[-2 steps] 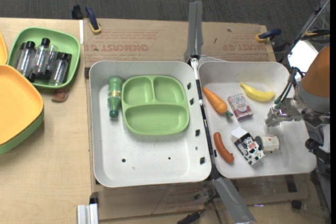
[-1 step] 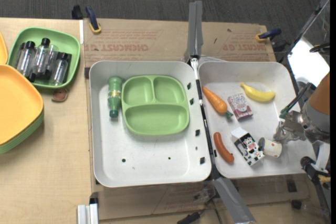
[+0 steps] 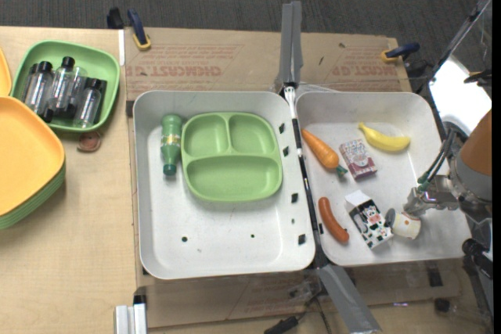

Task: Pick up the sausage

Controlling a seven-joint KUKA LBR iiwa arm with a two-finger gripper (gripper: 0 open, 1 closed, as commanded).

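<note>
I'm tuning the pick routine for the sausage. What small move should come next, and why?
Probably slide the gripper left across the right bin toward the sausage. It sits near the bin's right side, apart from the sausage by the left wall, with a small carton between.

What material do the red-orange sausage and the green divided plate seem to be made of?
The red-orange sausage looks like smooth moulded plastic, a toy: even colour and a slight sheen. The green divided plate seems matte plastic too, with uniform colour and soft rounded compartment edges. Neither can be confirmed by look alone.
</note>
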